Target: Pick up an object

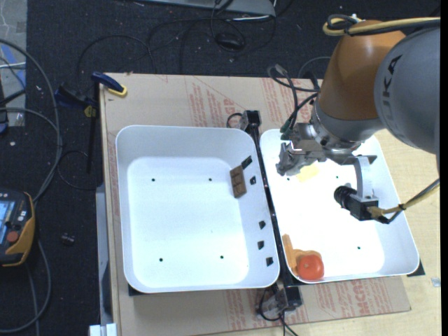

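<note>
Arm low over the right bin, tool (290, 161) down near the bin's upper left corner.

From where I stood, I could not tell how the tool was set or whether it had anything. A pale yellow piece (308, 174) lay just beside it in the right bin (392, 238); a red-orange object (309, 265) sat well apart at the near edge. A brown block (238, 182) leaned against the left bin (140, 142)'s right wall.

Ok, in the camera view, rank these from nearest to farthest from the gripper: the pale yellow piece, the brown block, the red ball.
1. Pale yellow piece: right bin, just beside the gripper.
2. Brown block: left bin, against its right wall.
3. Red ball: right bin's near corner, farthest.
</note>
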